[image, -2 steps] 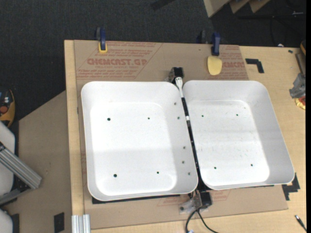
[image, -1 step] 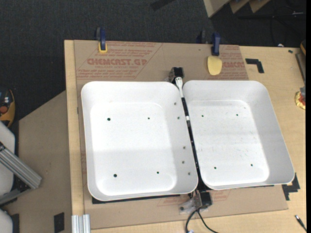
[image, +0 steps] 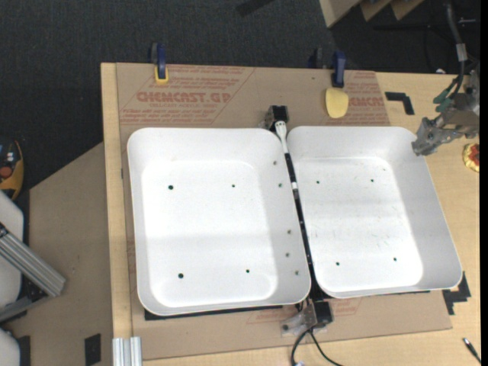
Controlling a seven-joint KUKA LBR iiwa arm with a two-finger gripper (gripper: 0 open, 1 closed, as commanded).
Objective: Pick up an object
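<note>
My gripper [image: 428, 139] hangs at the far right, just over the back right corner of the right bin [image: 427, 204]. Nothing shows in its grasp. A small pale yellow lump [image: 336, 102] lies on the brown board [image: 229, 90] just behind the right bin, under a blue clamp [image: 338, 67]. The left bin [image: 141, 204] sits beside the right one, and their rims meet along the middle.
A second blue and yellow clamp [image: 159, 61] holds the board at the back left. A black bracket [image: 278, 117] and a cable [image: 309, 326] mark the seam between the bins. A small orange-red thing [image: 473, 155] lies at the right edge.
</note>
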